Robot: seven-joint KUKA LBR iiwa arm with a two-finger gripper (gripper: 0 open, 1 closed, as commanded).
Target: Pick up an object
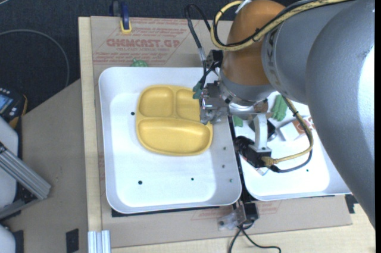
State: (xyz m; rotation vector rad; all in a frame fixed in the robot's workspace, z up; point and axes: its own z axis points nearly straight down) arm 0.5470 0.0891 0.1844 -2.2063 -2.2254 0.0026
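Note:
A yellow divided plate (171,122) lies in the left white bin (161,189), toward its upper middle. My gripper (206,108) hangs at the plate's right edge, close to the wall between the two bins. The wrist with its orange band (253,37) looms over it and hides most of it. Green pieces (277,108) and a white and red object (292,128) lie in the right bin (297,183), partly covered by the arm.
Black and yellow cables (280,159) loop down from the wrist over the right bin. A cardboard sheet (149,37) lies under the bins, with a blue and yellow clamp (124,16) at its far edge. An aluminium profile (21,171) sits at left.

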